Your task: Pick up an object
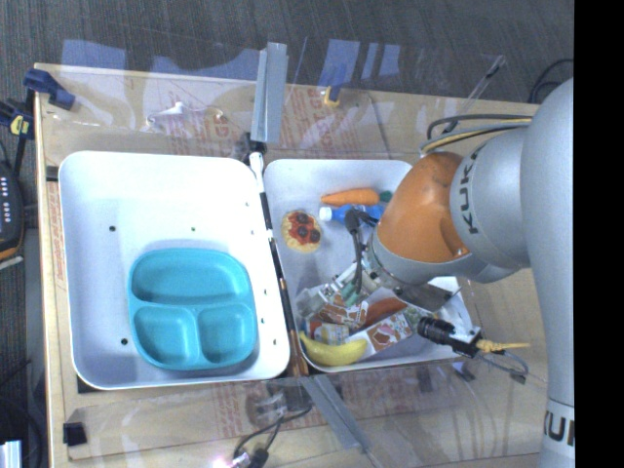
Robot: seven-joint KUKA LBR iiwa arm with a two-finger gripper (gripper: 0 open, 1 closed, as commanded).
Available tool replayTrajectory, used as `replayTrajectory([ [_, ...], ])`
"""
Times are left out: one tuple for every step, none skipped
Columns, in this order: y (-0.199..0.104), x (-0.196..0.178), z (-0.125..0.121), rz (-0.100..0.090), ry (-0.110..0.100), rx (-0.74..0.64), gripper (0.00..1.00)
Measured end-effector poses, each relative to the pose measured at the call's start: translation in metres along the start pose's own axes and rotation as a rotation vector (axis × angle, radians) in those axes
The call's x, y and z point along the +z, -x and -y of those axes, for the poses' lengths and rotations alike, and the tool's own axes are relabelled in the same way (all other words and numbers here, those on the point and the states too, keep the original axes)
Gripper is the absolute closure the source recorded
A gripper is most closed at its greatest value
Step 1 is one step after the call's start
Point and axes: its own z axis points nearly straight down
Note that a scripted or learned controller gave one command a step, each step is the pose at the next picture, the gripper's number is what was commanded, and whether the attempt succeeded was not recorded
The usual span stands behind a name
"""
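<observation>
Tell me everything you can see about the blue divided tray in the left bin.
The blue tray is a light turquoise piece that looks like smooth plastic, with rounded corners and three compartments: one long one along the far side and two smaller ones nearer the camera. It lies flat, open side up, in the near part of the left bin, with nothing in it. The arm is away over the right bin.

A blue three-compartment tray lies in the left white bin; the wooden bench under both bins carries clear plastic sheeting on top
</observation>
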Motion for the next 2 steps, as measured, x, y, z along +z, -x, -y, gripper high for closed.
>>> replayTrajectory([
  [0.0,-0.011,-0.001,0.0,0.002,-0.002,1.0],
  [-0.02,-0.118,-0.023,0.002,0.001,0.14,1.0],
])
